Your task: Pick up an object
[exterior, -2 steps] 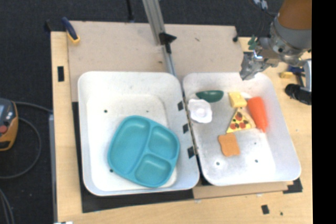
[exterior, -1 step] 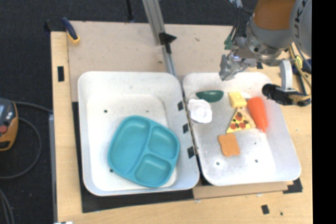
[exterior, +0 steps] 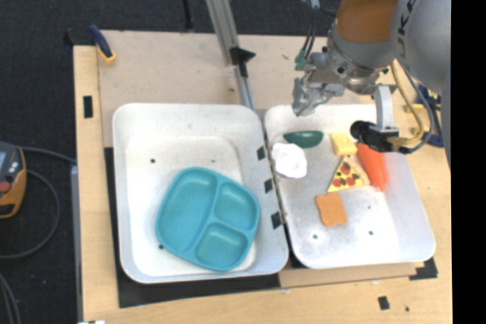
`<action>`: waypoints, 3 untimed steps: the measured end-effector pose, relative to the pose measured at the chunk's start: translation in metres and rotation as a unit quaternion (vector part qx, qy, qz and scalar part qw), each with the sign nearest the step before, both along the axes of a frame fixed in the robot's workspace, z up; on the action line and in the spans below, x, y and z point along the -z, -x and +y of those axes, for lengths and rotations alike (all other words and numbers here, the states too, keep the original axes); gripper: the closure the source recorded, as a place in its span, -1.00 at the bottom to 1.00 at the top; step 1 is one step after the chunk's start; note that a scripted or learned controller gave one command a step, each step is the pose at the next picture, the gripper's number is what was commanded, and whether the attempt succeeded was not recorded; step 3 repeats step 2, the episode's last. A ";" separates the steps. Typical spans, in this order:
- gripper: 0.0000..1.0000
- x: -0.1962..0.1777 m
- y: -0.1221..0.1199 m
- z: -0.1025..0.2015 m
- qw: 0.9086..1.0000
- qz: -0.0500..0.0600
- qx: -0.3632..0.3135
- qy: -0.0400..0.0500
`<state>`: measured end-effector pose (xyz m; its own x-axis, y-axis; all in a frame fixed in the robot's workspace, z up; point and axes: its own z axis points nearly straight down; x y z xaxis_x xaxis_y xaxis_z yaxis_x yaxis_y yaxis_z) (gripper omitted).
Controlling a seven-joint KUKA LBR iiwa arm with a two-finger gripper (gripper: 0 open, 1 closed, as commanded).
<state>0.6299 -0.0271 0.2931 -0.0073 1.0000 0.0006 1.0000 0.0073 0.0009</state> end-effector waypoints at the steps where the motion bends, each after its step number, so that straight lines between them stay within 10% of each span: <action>1: 1.00 0.021 0.004 0.047 1.000 0.001 0.000 0.000; 3: 1.00 0.035 0.003 0.108 1.000 0.001 0.000 0.000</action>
